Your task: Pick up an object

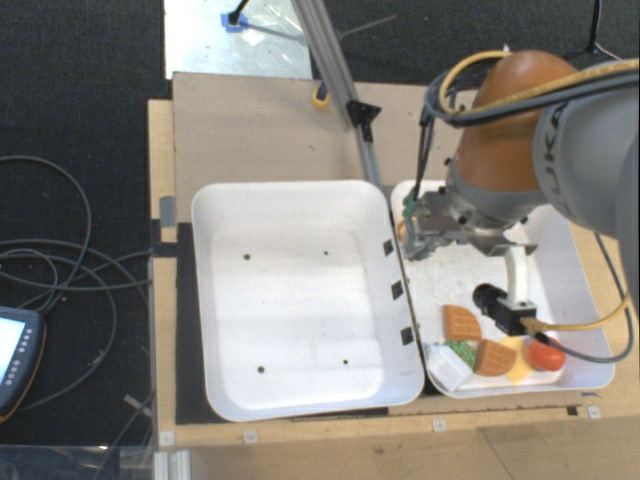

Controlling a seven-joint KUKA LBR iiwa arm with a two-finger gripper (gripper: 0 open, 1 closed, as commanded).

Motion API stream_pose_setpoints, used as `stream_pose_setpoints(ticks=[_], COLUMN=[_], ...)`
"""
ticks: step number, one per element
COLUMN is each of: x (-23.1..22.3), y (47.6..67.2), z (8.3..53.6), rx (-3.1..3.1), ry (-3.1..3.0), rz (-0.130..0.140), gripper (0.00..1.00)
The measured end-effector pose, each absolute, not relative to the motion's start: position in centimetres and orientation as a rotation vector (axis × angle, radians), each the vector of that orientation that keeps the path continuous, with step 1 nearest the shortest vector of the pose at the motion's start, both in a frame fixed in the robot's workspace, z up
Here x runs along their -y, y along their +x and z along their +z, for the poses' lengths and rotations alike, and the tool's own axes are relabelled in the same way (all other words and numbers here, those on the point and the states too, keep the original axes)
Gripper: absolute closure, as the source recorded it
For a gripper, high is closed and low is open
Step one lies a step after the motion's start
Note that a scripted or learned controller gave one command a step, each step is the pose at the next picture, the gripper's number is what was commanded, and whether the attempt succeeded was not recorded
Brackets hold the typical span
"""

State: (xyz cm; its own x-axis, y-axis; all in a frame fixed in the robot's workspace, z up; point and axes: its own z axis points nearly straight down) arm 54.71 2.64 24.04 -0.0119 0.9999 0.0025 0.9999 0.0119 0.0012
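Small toys, an orange waffle [461, 322], a red tomato [546, 355] and a yellow wedge [518, 360], cluster at the right bin's [585, 268] near edge. The arm bends over that bin, its pincer [418, 230] at the bin's left wall.

The arm [590, 128] is grey, smooth and rounded, with a glossy orange band [515, 118] shaped like a dome above the wrist. Yellow and dark cables [470, 78] loop over the band and run along the grey casing. Below the band sits a grey metal wrist block [445, 223] with small dark fittings. Another yellow cable [600, 320] trails beneath the arm.
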Motion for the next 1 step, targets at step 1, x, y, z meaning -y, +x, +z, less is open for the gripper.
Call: stream_pose_setpoints(ticks=[1], x=[-8.53], y=[55.58], z=[24.23], rx=[2.234], ry=[-2.208], rz=[-0.006], gripper=[1.0])
